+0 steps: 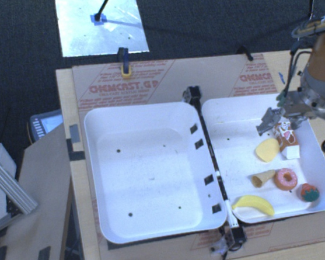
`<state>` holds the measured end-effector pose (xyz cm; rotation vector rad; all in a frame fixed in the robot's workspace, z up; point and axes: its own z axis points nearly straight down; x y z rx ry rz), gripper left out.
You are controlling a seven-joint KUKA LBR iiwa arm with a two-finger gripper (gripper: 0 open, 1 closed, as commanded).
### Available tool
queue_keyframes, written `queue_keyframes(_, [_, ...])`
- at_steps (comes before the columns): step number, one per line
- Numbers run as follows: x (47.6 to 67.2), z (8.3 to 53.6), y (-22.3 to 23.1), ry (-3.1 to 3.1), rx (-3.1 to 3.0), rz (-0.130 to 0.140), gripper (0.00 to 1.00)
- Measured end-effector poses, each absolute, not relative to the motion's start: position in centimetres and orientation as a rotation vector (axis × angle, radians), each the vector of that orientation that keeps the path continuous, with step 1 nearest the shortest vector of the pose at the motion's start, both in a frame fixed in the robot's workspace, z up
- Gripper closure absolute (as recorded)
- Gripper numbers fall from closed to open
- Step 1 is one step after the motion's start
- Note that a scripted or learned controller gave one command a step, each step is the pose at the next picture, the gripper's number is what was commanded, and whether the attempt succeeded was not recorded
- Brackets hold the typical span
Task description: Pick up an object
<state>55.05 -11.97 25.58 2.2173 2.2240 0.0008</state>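
Note:
My gripper (272,121) hangs over the right-hand bin (232,124), near its far right side, with the grey arm (323,71) coming in from the right. Just below it lie a small red-and-white piece (286,138) and a white cube (293,152). A yellow rounded piece (266,150) sits left of the cube. Nearer the front are an ice-cream cone (263,177), a pink donut (285,179), a banana (254,206) and a red-and-green fruit (309,192). Nothing visibly sits in the gripper.
The left-hand bin (150,169) adjoins the right one along a black-clipped divider (207,150). Both rest on a brown board (162,76). A shiny metal sheet (101,22) lies behind the bench.

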Motion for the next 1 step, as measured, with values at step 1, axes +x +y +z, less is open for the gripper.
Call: queue_keyframes(1, [58.47, 8.23, -11.42, 2.229, 2.218, -0.002, 0.0])
